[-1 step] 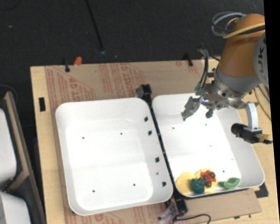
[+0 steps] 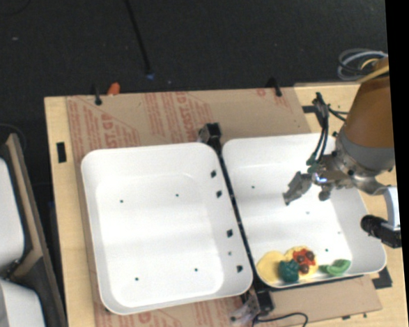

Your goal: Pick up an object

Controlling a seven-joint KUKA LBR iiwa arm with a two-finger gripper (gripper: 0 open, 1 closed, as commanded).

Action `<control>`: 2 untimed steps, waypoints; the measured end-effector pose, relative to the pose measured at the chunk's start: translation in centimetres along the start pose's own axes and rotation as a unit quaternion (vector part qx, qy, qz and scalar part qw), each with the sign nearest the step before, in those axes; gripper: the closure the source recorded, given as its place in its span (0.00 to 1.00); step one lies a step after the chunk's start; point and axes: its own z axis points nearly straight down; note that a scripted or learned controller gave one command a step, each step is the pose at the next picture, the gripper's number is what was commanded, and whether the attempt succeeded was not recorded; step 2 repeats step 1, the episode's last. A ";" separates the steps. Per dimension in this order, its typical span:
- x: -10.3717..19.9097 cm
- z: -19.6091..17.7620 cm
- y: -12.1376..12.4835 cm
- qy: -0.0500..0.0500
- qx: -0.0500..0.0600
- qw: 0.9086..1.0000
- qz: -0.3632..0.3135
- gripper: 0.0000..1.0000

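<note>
Grey two-finger gripper (image 2: 298, 188) seen above shallow white right-hand bin (image 2: 274, 158).
Finger spread cannot be told; small multicoloured objects (image 2: 302, 263) are clustered at that bin's near edge.

Two bins side by side on the bench (image 2: 152, 117), left bin (image 2: 160, 225) touching right bin (image 2: 274, 161) along a shared divider. Object cluster (image 2: 299, 263) lies in the right bin at its 6 o'clock edge, against the near wall. Gripper (image 2: 305, 186) hangs over the right bin's centre, at 12 o'clock from the cluster, well apart from it. Arm (image 2: 369, 127) enters from 3 o'clock.
</note>
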 end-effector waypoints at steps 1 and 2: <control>-6.4 -6.7 1.8 -0.001 -0.003 1.000 -0.022 0.00; -6.4 -6.7 1.8 -0.001 -0.003 1.000 -0.022 0.00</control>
